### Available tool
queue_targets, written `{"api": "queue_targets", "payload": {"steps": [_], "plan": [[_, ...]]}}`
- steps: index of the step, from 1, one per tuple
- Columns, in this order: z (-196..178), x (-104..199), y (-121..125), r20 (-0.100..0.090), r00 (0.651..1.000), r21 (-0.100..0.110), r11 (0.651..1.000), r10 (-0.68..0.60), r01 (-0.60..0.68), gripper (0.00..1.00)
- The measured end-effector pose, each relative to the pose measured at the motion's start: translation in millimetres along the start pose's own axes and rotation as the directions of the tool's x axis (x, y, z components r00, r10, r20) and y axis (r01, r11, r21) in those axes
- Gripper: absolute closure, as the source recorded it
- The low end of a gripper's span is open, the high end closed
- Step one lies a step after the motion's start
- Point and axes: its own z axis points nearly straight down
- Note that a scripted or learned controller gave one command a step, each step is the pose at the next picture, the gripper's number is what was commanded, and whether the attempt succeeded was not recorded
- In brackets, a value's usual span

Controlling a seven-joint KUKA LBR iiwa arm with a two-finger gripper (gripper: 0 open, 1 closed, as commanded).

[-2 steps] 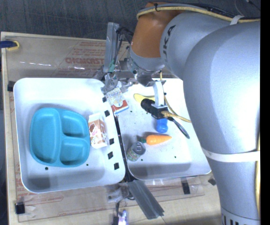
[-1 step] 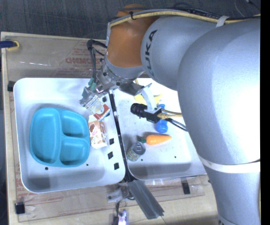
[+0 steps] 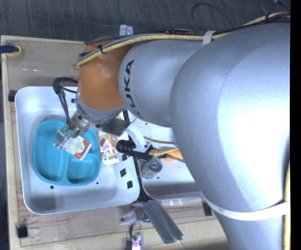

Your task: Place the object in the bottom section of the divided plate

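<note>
One arm low over left bin [image 3: 25,139]. Fingers [image 3: 65,136] pinch small red-white packet [image 3: 79,147] above blue divided plate [image 3: 48,160], near its upper right section. Second packet [image 3: 108,149] beside plate.

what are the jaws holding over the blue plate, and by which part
The gripper sits at a small white-and-red packet over the blue divided plate; whether it is actually gripped cannot be told.

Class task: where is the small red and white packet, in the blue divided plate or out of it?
In. The packet lies over the blue divided plate, under the tool; which section cannot be told.
</note>
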Motion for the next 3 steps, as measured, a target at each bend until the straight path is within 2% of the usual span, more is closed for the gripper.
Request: {"api": "queue_targets", "payload": {"steps": [1,2,3], "plan": [[64,22,-25,0.016,1.0,-0.036,0.999,-0.003,0.004,1.0],[56,13,-32,0.018,0.95,-0.025,0.95,-0.31,0.311,1.0],[74,-15,23,0.006,0.94,-0.012,0.94,-0.341,0.341,1.0]]}}
